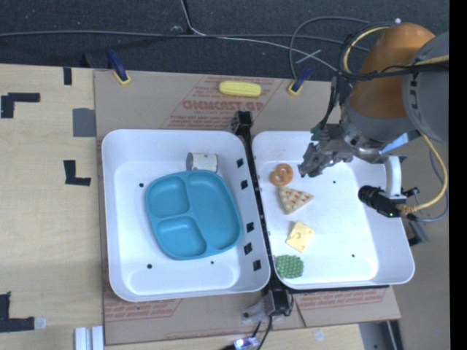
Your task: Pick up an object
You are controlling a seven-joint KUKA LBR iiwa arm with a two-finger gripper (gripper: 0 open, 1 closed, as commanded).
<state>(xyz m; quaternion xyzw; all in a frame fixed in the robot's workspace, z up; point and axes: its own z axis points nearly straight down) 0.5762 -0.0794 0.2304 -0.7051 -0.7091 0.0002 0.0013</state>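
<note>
Green ridged piece (290,267) at right bin's front, fingers (309,165) above brown pretzel (281,174), spread unclear

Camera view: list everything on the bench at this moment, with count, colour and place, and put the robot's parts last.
Bins: 2, white, side by side on the bench.
Divided plate: 1, blue, left bin.
Small can: 1, grey-white, left bin, behind the plate.
Pretzel: 1, brown, right bin, near the gripper.
Pizza slice: 1, tan, right bin.
Cheese wedge: 1, yellow, right bin.
Green food piece: 1, right bin's front edge.
Banana-like piece: 1, yellow, on cardboard behind the bins.
Gripper: 1, dark, above the right bin.
</note>
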